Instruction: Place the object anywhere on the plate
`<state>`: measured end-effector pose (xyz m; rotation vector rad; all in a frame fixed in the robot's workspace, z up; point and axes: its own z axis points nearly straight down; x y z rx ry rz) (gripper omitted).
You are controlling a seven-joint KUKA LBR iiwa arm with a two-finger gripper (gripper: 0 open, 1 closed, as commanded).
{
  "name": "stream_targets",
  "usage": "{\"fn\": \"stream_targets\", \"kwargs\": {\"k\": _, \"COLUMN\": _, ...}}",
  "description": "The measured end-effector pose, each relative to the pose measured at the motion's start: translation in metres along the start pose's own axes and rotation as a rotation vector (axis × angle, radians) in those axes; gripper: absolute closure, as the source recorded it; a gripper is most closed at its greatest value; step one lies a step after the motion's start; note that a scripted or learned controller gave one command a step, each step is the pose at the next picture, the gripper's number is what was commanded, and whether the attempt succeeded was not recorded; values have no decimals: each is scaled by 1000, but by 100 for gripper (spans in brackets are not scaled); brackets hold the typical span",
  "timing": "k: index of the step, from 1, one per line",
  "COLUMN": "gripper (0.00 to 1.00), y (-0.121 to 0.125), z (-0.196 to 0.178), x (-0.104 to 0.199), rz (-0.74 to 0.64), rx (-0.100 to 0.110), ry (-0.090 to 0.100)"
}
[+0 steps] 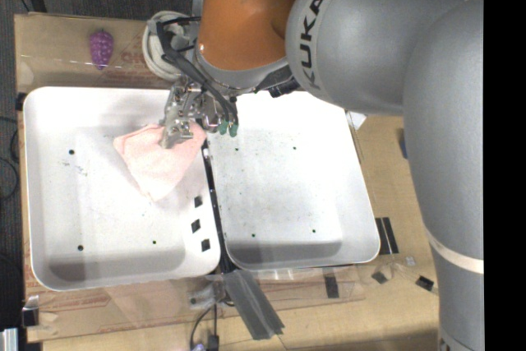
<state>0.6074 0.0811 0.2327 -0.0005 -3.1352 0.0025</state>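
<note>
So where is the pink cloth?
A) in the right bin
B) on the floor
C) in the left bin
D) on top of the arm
C: the pink cloth lies in the left bin, with the claw at its upper edge.

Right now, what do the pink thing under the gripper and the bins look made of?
Pink thing: looks like soft cloth, matte, with folds and a limp, uneven outline. Bins, left and right: likely moulded plastic, smooth white with a slight sheen, rounded corners and raised rims; coated metal can't be ruled out.
</note>
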Motion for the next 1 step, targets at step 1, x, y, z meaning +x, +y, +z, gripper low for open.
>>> {"fn": "stream_targets", "kwargs": {"k": 1, "gripper": 0, "y": 0, "z": 0, "x": 0, "rz": 1, "rx": 0, "ry": -1}}
